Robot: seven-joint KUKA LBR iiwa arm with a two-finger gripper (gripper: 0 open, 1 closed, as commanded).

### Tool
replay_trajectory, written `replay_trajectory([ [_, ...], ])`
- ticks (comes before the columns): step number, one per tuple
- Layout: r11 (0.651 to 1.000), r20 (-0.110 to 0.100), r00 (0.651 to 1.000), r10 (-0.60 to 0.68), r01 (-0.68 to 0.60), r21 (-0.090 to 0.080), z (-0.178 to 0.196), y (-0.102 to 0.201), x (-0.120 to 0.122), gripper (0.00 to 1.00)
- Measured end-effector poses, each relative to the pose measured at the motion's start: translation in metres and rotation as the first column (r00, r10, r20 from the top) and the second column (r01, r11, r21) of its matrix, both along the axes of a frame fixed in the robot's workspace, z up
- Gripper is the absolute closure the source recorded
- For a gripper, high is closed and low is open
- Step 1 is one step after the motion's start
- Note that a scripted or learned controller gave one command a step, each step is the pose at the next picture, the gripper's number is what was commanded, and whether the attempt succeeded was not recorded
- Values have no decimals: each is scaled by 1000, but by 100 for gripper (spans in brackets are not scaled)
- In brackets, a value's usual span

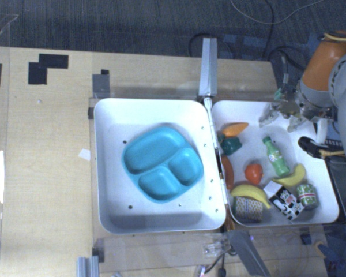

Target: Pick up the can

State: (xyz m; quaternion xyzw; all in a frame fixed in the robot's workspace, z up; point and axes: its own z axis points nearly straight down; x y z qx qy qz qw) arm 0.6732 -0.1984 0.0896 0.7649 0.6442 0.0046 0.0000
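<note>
You see the arm [328,68] reaching in at two o'clock, its gripper [281,115] spread open, gripping nothing, above the right bin's [333,211] far edge; the can [306,195] sits at five o'clock, crowded beside a banana [292,178].

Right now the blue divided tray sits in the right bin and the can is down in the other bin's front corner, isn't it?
Not quite. The camera view shows the blue divided tray in the left bin. The can is in the other bin's front corner, as you said.
</note>
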Motion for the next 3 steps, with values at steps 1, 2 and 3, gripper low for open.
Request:
replay_trajectory([
  [1,1000,11,1000,7,-6,-7,14,0,3,100],
  [2,998,1,998,-56,56,-7,-1,-1,-2,100],
  [3,999,8,999,-50,50,-9,12,1,1,100],
])
